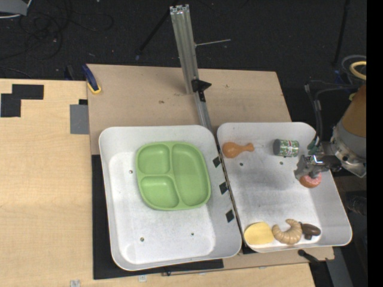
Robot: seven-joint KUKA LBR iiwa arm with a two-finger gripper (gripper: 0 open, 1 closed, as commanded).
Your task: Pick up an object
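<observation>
My gripper [307, 167] hangs low over the right edge of the right bin [269, 187], reaching in from the right. A small red round object [311, 181] lies right under its tip, touching or nearly touching it. In the same bin, a green can [286, 147] lies on its side at the back, left of the gripper. An orange drumstick-shaped toy [236, 149] rests at the back left. Along the front edge sit a yellow round piece [258, 234], a tan curled piece [288, 232] and a small brown piece [310, 230].
The left bin [119, 232] holds a green divided plate [173, 176]. A metal post [187, 52] rises behind the bins. The arm's grey body with its orange band [357, 121] stands at the right, beside the right bin.
</observation>
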